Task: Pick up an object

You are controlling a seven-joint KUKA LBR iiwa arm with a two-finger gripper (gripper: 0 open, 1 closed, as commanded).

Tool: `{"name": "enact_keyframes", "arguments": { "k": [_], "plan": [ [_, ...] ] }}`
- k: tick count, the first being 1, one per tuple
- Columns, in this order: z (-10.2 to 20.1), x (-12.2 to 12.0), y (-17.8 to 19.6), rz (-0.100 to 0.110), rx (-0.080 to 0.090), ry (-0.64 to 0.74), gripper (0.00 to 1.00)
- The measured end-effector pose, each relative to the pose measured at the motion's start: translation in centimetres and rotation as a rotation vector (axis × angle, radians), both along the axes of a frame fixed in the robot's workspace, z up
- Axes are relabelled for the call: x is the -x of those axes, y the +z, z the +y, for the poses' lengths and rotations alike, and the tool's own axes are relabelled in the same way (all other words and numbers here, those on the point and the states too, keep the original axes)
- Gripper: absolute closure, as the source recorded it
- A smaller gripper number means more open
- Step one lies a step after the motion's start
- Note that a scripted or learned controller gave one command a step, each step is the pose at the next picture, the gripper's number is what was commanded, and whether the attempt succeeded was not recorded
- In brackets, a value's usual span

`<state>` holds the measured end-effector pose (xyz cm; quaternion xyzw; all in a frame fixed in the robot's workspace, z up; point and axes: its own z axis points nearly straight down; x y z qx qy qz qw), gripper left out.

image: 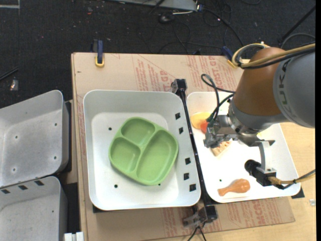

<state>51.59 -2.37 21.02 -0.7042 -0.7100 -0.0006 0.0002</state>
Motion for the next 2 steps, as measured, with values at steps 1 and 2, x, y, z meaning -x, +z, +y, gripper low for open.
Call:
{"name": "enact_keyframes", "arguments": {
  "k": [1, 2],
  "plan": [
    [4.5, -0.9, -0.3, 0.0, 0.001, -0.001, 1.0],
    [8.8, -1.4, 0.4, 0.0, 0.001, -0.001, 1.0]
  ]
}}
